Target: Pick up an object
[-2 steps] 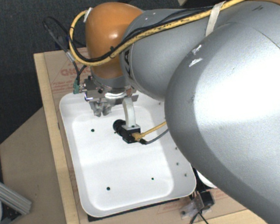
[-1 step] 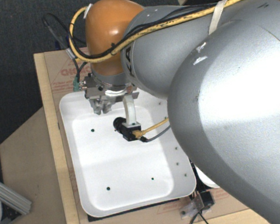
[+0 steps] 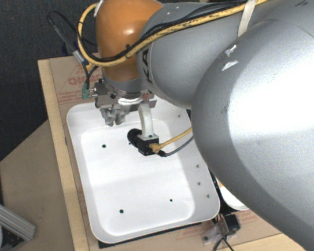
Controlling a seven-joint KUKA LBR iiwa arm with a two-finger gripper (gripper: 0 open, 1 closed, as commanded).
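One end effector (image 3: 127, 116) low over the left white bin (image 3: 109, 217), grip state unclear, no object discernible beside it

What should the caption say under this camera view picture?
Grey arm reaches its gripper down into a white bin.

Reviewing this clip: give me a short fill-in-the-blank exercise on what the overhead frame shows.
1. The end effector hangs over the shallow ____ plastic bin.
2. The rounded band above the grey arm's wrist is ____.
3. A yellow cable ends at a small ____ connector beside the end effector.
4. The bin rests on a ____ board.

Missing words: white; orange; black; cardboard
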